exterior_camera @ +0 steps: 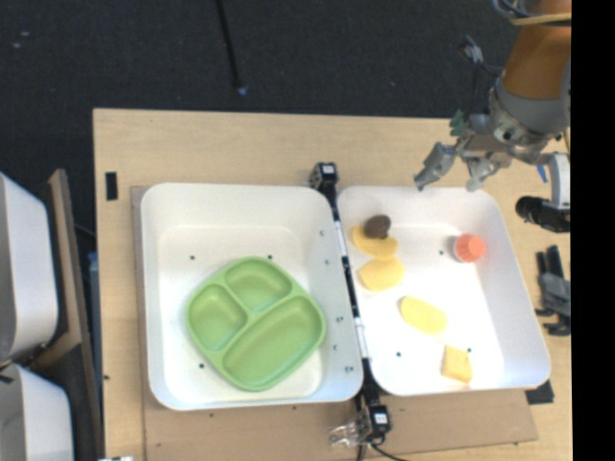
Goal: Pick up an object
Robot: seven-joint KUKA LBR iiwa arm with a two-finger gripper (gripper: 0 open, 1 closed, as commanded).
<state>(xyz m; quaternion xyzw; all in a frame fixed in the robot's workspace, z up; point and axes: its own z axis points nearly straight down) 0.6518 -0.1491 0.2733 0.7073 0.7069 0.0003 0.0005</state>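
Yellow wedge (457,364): lying near the right bin's (514,257) front right corner.
Orange piece (470,248): sitting near its right edge.
Gripper (452,167): hovering over the back rim, fingers spread, holding nothing.

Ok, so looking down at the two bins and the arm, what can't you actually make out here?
- Arm: the camera view's top edge cuts off its upper part.
- End effector: blurred, over the right bin's far rim; nothing visible between its fingers.
- Dark brown item: too small to identify; it overlaps a yellow piece.
- Orange object: too small to tell what it is.
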